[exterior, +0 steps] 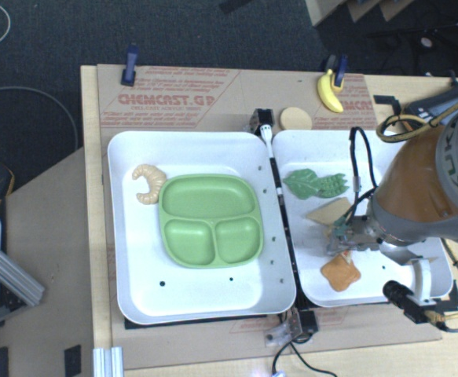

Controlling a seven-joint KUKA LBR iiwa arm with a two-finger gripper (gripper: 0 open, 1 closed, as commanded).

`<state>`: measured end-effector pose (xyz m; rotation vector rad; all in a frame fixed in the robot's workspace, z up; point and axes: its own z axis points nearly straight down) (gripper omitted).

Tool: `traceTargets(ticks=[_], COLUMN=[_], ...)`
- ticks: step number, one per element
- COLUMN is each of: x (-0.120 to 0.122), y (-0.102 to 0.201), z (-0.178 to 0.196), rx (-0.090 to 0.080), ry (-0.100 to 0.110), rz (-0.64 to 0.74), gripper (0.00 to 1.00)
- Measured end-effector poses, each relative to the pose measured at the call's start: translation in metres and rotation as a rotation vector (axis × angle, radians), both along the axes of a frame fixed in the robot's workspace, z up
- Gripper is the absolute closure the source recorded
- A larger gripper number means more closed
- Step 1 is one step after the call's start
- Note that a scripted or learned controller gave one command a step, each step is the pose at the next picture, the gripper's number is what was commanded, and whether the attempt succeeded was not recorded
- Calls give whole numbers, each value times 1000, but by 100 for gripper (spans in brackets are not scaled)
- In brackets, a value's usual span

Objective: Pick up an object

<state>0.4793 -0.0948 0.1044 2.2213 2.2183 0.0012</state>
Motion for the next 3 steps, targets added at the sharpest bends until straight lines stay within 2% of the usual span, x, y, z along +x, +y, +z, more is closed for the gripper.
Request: traceTargets(ticks=[2,3], x=[0,2], y=[0,14], z=[19,99], rx=[-1,0], ry=[-3,-6], rz=[-1,4], gripper=[100,100])
